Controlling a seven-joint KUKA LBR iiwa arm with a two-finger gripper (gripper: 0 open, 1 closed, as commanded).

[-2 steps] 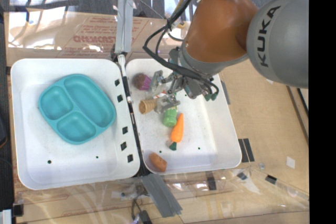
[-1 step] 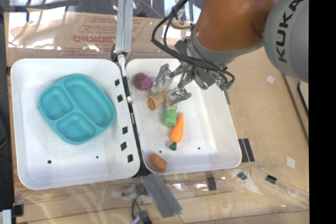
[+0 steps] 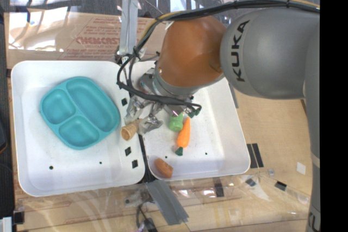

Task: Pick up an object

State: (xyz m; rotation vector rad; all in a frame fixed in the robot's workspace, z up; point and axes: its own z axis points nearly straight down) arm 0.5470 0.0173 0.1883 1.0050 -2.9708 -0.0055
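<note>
Brown lump (image 3: 163, 168): lies at the lower edge of the right bin (image 3: 228, 133), low in the frame, untouched.
Carrot (image 3: 184, 135): orange, just above it at frame centre, flat on the bin floor beside a green piece (image 3: 175, 123).
Cone (image 3: 129, 131): tan, on the divide between the bins, touching the metal of the gripper (image 3: 142, 116).
Gripper: low over the cone; wrist and cables hide it, so whether it has closed I cannot tell.
Teal tray (image 3: 80, 112): in the left bin (image 3: 27, 117), further left.
Progress: nothing appears lifted; grasp and raise remain.
</note>
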